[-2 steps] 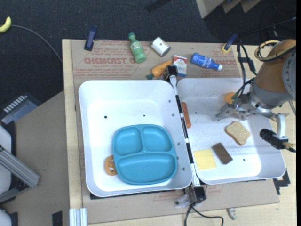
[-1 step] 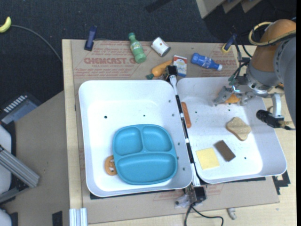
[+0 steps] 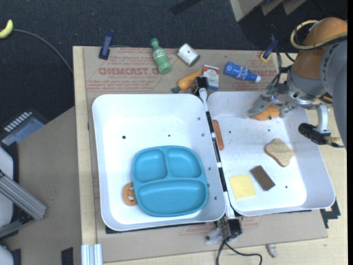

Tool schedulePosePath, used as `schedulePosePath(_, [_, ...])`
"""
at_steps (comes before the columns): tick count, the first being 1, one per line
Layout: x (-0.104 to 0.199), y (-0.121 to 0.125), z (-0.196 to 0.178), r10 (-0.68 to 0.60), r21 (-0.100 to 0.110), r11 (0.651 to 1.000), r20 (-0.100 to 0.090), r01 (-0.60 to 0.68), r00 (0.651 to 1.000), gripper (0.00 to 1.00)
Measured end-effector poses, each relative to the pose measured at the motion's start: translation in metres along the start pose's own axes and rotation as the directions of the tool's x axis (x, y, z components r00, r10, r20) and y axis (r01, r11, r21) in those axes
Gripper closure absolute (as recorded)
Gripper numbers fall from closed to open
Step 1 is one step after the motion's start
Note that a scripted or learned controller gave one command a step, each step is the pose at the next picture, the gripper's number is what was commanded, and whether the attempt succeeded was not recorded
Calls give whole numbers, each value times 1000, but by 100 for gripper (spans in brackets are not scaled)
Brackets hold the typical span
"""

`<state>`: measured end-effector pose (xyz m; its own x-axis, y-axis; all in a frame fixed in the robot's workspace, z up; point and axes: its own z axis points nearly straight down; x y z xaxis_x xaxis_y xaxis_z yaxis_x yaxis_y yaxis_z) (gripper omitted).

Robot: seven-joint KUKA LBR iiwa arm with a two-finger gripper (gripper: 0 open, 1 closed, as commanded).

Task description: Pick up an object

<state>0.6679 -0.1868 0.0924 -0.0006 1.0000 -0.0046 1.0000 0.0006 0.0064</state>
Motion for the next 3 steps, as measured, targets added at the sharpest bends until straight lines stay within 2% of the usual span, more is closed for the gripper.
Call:
schedulePosePath(1, [0,2,-13,-1,-7,1000,3,1,1000,100])
schedulePosePath(2, [46,-1,-32,-1,6,1000,-6,1,1000,100])
schedulePosePath(3, [122,-51,-94,-1,6,1000,-6,1,1000,100])
